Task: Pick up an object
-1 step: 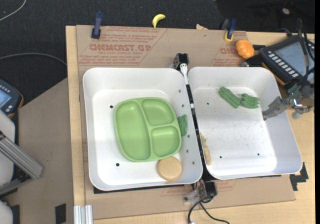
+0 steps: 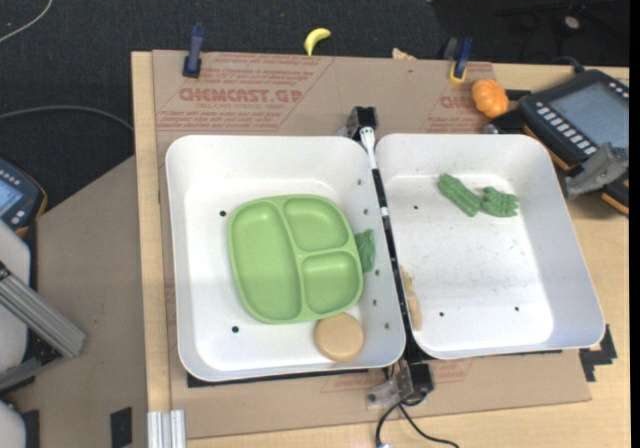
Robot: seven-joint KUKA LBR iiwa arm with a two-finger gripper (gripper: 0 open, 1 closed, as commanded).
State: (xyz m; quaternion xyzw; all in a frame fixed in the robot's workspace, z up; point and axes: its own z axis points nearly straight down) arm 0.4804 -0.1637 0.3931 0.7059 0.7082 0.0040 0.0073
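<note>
Four candidates: a green divided plate [image 2: 295,258], a tan round disc [image 2: 340,336], a small green scrap [image 2: 365,249] and a green leafy toy [image 2: 475,196] lie ready for picking.
Left bin [image 2: 180,236]: holds the plate near its middle, the disc touching the plate's near edge, and the scrap squeezed between the plate's right rim and the bin wall.
Right bin [image 2: 570,256]: holds the leafy toy alone toward its far side, well apart from the walls; a small tan piece [image 2: 412,308] hugs the left wall.
Jaws: whether released or clenched, I cannot tell.
Risk, plate: it looks flat and wide, so a straight descent would likely land on it and close on nothing.
Risk, disc: it lies low against the plate's rim, so one finger may ride up onto the plate and skid off.
Risk, scrap: it sits tight to the wall, leaving little room for a finger beside it.
Safest bet: the leafy toy, though it looks soft and may slip.
Bench [image 2: 250,86]: an orange ball [image 2: 488,96] lies beyond the bins.
</note>
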